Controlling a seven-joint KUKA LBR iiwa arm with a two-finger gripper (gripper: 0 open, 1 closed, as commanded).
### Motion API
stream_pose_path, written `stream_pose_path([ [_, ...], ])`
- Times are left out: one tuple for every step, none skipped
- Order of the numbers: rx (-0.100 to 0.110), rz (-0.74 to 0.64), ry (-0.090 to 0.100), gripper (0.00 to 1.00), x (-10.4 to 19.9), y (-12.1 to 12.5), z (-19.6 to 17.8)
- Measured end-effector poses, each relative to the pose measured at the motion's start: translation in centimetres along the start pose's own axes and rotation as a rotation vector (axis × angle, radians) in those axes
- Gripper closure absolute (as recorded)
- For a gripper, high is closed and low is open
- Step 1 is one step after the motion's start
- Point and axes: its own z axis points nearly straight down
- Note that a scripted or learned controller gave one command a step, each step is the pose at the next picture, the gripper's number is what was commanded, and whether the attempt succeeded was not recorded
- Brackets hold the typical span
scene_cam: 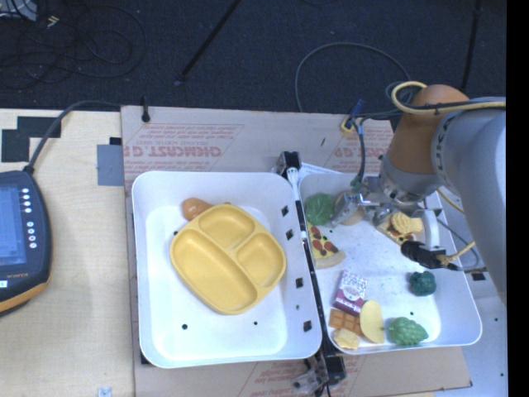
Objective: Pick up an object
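My gripper (369, 208) is low over the back of the right bin (463, 325), under the grey arm with its orange band. Just left of it lies a green leafy toy (318, 208), close to the gripper or touching it. A yellow ridged piece (405, 223) lies just right of the gripper. Further forward in this bin are a pizza slice (324, 247), a small pink and white box (353, 288), a waffle piece (345, 320), a yellow chip (373, 320), a light green lettuce toy (407, 331) and a dark green broccoli (423, 283).
The left bin (157, 321) holds a yellow divided plate (227, 257) with an orange item (195, 208) behind it. The divider between the bins (303, 255) runs close to the pizza slice. A handheld control pendant (18, 238) lies on the bench at far left.
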Motion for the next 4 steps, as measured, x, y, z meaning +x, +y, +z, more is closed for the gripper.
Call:
stream_pose_path([
  [0.0, 0.004, -0.002, 0.0, 2.8, -0.1, -0.2],
  [0.005, 0.005, -0.001, 0.0, 5.3, -0.2, 0.0],
  [0.008, 0.006, 0.003, 0.0, 5.1, -5.9, 0.0],
  [0.005, 0.008, 0.003, 0.0, 4.8, -11.6, -0.1],
])
